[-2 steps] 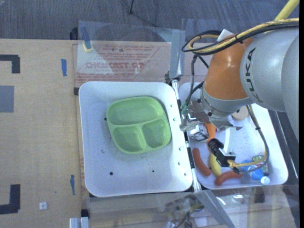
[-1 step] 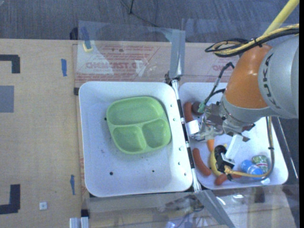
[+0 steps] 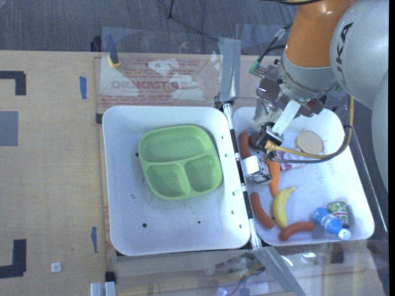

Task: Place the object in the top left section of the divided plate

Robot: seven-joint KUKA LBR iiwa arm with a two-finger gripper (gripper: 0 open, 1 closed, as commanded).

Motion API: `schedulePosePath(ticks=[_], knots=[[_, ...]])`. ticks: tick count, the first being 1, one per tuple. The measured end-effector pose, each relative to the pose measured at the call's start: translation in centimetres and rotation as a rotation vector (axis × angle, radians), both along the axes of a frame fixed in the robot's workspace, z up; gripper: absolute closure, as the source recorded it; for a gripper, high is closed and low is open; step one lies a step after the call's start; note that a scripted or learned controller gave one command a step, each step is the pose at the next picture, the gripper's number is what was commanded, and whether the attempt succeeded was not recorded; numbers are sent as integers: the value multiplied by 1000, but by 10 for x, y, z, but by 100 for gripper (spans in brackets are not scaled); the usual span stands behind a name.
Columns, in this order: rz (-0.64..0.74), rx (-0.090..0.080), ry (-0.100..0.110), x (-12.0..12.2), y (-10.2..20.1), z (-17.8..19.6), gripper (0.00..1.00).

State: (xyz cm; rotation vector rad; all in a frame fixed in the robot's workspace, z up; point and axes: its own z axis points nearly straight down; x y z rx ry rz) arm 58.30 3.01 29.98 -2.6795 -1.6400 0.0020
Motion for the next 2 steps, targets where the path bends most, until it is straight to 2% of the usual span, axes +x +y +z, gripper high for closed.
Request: schedulePosePath(ticks=[1,2], knots=[[-92,0,3,-64,23,-47,100],[-92,1,3,-64,23,-47,0]])
